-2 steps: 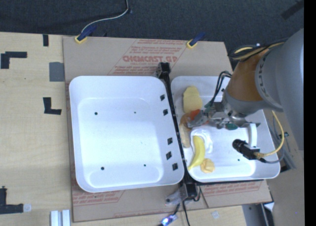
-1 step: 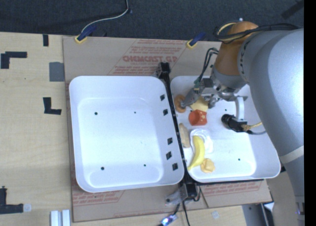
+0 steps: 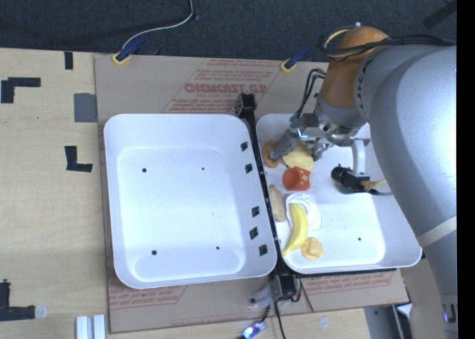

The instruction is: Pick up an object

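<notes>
My gripper point(image 3: 305, 137) hangs low over the far left part of the right bin point(image 3: 371, 245), right above a pale yellow piece point(image 3: 299, 159). An orange-brown piece point(image 3: 271, 153) lies just left of it, against the bin wall. A red piece point(image 3: 297, 177) sits just in front of the yellow one. Nearer the front lie a beige piece point(image 3: 277, 203), a yellow banana point(image 3: 296, 228) across a white object point(image 3: 308, 211), and a small orange-yellow piece point(image 3: 312, 248). The arm hides the bin's right side.
The left bin point(image 3: 182, 196) stands beside the right one, with a black divider strip point(image 3: 256, 182) between them. Both rest on a cardboard sheet point(image 3: 208, 89). The grey arm point(image 3: 415, 137) covers the right of the view.
</notes>
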Available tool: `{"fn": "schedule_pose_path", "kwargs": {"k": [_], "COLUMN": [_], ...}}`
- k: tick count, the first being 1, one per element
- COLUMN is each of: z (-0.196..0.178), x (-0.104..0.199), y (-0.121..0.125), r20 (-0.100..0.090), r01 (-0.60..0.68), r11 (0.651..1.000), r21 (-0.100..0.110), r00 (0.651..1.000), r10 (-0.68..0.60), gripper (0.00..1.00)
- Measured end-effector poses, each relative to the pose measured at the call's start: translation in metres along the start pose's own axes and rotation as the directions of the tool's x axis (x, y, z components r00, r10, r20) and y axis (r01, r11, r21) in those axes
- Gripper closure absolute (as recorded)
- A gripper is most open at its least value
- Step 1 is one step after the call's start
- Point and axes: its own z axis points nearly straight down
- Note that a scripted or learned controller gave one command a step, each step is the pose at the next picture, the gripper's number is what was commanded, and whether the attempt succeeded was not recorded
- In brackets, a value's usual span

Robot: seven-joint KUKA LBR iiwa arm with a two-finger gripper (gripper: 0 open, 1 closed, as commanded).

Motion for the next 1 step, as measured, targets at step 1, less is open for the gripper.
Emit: {"fn": "schedule_pose_path", "kwargs": {"k": [1], "z": [0.0007], "x": [0.0012], "y": [0.0013], "r20": [0.001], "r01": [-0.001], "r11": [1.0], "r21": [0.001], "r00": [1.0], "r10": [0.001], "gripper": [0.0]}}
